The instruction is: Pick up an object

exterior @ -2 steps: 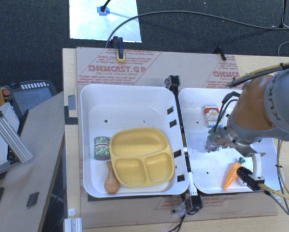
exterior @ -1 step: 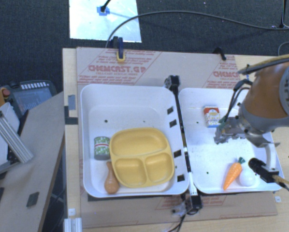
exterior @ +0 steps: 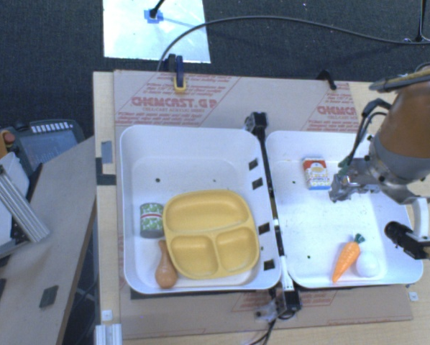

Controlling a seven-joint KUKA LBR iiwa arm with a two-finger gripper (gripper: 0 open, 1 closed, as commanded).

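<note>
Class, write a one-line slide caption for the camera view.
Gripper hovers beside a small carton in the right bin, above a toy carrot.

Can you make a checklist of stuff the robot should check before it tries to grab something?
1. Something to grab in the right bin: ok. A small carton, a toy carrot and a white egg lie there.
2. Gripper is over that bin: ok, it sits just right of the carton.
3. Jaws open or shut: cannot tell, too small and blurred.
4. Carton has room around it: ok, nothing touches it.
5. Carrot has room around it: not ok, the egg lies against it.
6. Left bin items reachable: cannot tell. The yellow tray, can and wooden piece crowd together.
</note>
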